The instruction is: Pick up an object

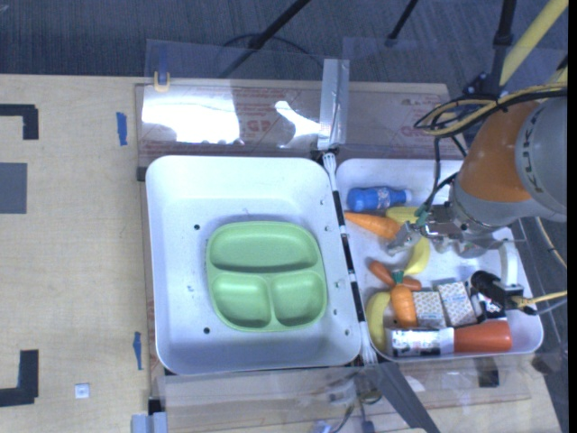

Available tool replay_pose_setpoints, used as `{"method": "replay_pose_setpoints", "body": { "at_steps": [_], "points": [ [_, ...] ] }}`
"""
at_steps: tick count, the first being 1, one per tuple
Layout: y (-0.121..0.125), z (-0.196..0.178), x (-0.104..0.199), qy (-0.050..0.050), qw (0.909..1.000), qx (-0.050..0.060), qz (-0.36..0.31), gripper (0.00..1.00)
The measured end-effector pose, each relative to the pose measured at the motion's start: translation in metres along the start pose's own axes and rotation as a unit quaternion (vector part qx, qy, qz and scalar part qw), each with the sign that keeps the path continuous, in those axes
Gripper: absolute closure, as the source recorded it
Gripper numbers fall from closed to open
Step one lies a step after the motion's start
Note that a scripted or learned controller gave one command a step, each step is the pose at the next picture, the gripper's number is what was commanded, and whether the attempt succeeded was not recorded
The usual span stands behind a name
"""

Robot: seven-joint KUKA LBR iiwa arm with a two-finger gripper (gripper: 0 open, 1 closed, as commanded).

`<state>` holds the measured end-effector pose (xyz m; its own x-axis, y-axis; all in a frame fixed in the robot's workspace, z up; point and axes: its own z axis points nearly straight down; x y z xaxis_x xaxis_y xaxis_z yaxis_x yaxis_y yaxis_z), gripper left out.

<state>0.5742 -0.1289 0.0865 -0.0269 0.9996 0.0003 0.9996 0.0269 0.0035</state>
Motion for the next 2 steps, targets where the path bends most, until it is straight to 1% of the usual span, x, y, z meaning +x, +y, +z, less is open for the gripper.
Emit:
{"method": "replay_pose_setpoints", "body": {
  "at_steps": [1,2],
  "points": [
    [0.001,-0.011,-0.001,-0.001,1.0,-0.003,0.001,1.0],
    [-0.011,-0.104,-0.009,-0.001,1.0,0.001,-0.01,1.0]
  ]
}}
